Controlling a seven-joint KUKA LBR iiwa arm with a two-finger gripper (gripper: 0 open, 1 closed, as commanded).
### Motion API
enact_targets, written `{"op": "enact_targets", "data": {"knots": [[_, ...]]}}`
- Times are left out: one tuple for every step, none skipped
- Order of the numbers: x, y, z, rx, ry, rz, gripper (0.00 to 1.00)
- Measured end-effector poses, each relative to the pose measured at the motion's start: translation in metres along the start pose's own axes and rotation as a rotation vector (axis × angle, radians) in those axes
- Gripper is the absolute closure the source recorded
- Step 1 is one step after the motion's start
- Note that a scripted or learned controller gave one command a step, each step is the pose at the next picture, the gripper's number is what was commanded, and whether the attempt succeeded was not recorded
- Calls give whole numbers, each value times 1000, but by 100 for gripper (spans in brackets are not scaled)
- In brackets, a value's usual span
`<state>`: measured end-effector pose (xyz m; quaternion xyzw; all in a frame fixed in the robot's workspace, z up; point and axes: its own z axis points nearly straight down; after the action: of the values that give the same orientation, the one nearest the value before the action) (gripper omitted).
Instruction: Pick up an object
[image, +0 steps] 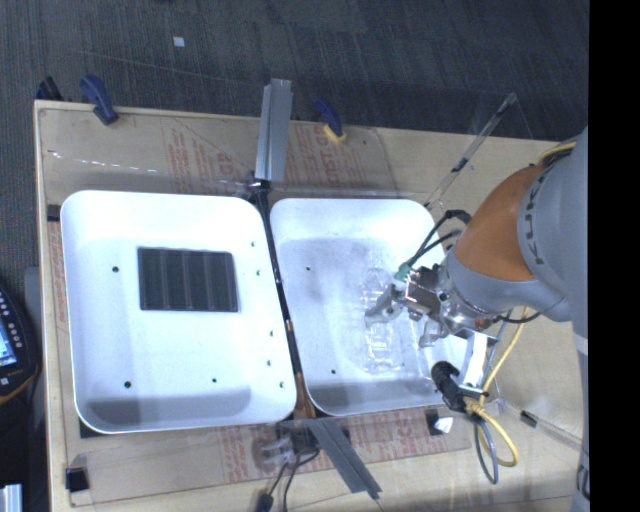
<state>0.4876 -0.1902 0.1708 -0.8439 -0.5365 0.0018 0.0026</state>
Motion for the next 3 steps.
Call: {"op": "enact_targets", "data": {"knots": [[2,8,46,-1,1,-330,0],[-1,19,78,-3,2,-445,0],[0,21,66,-7,1,-448,100]]}}
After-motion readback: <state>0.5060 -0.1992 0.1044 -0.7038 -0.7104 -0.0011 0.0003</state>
